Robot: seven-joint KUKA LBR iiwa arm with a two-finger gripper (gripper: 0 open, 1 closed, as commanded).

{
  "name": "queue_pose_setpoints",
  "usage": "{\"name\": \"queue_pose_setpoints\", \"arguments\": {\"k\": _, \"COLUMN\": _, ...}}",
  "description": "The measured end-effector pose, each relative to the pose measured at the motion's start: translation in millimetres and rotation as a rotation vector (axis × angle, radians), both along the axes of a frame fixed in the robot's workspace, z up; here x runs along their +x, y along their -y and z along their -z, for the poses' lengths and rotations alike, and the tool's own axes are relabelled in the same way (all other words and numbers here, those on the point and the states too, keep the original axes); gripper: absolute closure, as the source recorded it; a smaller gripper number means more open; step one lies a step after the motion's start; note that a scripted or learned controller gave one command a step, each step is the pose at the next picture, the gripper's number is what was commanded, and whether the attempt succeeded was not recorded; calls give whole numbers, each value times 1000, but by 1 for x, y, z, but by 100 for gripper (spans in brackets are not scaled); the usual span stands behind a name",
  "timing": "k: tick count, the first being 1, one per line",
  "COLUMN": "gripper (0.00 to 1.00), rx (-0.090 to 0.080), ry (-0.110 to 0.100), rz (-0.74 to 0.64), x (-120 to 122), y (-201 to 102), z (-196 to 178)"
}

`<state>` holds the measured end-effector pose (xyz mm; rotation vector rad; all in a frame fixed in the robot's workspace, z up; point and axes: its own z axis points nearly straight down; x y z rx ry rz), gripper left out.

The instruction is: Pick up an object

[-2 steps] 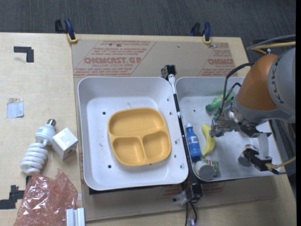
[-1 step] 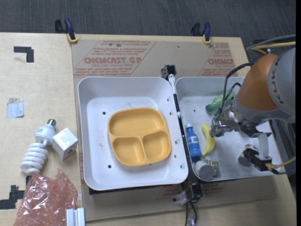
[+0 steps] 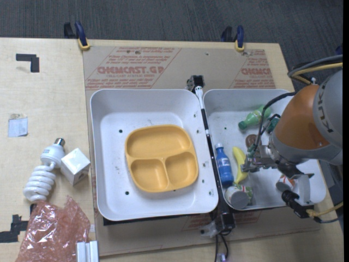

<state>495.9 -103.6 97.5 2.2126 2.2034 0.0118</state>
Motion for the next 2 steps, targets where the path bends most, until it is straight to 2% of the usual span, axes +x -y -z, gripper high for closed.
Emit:
{"name": "queue_pose_setpoints", "arguments": {"k": 1, "gripper": 100, "rx": -1, "ry": 3, "rz": 2, "x": 1, "y": 0, "z": -10}}
{"name": "queue_pose_setpoints", "arguments": {"k": 2, "gripper": 100, "rx": 7, "ry": -17, "rz": -7, "x": -17, "y": -68, "z": -132}}
